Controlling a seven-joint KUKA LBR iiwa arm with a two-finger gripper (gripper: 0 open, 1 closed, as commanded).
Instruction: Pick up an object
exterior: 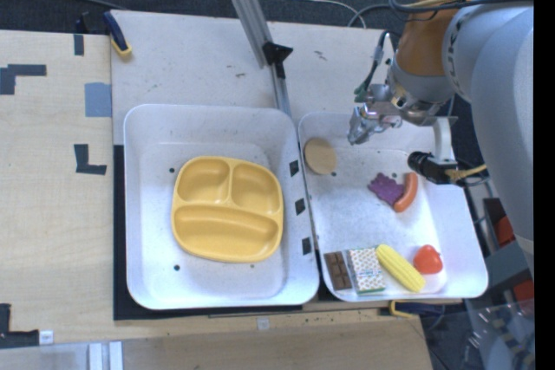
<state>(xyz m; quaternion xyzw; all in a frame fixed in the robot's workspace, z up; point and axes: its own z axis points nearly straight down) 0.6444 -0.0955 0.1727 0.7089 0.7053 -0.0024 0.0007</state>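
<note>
The gripper (362, 131) hangs over the right bin (451, 212), its opening too blurred to tell.

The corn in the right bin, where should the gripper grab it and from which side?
Probably mid-length on the corn, coming straight down, fingers across its narrow width. It lies flat and diagonal, with the box close on one side and the tomato on the other.
</note>
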